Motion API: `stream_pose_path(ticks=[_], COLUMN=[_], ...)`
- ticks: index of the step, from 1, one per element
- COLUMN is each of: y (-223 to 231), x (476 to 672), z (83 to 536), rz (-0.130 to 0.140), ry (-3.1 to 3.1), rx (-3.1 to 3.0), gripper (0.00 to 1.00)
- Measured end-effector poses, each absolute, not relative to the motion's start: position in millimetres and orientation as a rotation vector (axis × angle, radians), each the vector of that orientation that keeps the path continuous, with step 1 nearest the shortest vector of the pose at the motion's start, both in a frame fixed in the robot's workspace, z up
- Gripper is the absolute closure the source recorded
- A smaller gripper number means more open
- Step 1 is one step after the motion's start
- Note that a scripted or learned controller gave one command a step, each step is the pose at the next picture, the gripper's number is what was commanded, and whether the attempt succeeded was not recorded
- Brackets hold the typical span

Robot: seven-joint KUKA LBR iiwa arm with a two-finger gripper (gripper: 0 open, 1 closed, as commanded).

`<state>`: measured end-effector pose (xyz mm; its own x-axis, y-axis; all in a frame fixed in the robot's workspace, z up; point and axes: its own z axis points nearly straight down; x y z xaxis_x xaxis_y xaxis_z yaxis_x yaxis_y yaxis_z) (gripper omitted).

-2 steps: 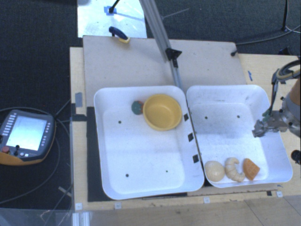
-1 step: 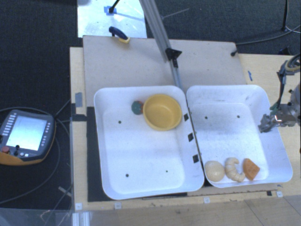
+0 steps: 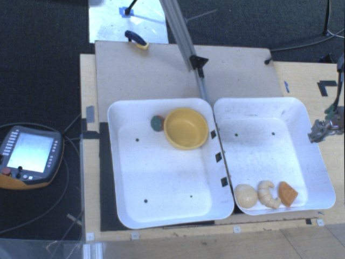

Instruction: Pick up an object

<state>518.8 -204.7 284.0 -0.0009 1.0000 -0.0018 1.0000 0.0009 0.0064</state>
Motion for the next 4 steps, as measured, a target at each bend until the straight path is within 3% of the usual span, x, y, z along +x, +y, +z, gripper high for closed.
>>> stream_pose_path(ticks=[2,4], y=[-98,-5], x=[557.1,581.5], z=[282,258], rz=[0.002,0.0], ry=[2.228,2.227], rx=[2.215,2.217], gripper=[1.0,1.0])
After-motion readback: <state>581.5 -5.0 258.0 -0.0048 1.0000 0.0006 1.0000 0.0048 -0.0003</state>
